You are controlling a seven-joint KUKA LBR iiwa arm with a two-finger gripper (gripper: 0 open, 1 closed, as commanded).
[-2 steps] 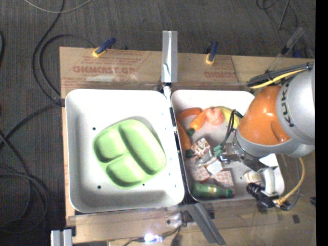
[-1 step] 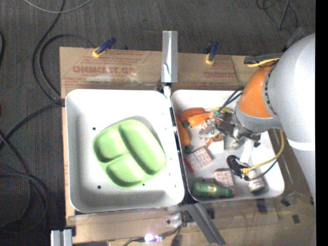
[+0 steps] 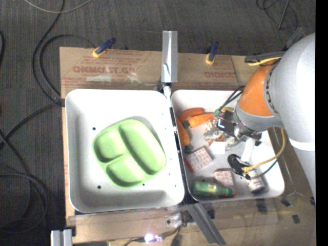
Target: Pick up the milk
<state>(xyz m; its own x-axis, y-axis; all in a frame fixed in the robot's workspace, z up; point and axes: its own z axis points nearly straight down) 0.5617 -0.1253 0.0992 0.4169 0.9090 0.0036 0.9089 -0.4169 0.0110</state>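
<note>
Milk carton (image 3: 199,159) lies near right bin's (image 3: 279,187) left wall; pincer (image 3: 219,133) state unclear.

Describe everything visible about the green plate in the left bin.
The green plate is a light green, smooth-looking divided dish, plastic by its look, with rounded corners and three compartments split by raised ridges: two toward the top, one larger toward the bottom. It lies flat, right way up and turned at an angle, about the middle of the left bin, resting on the white floor. Nothing lies in it and nothing else touches it.
</note>
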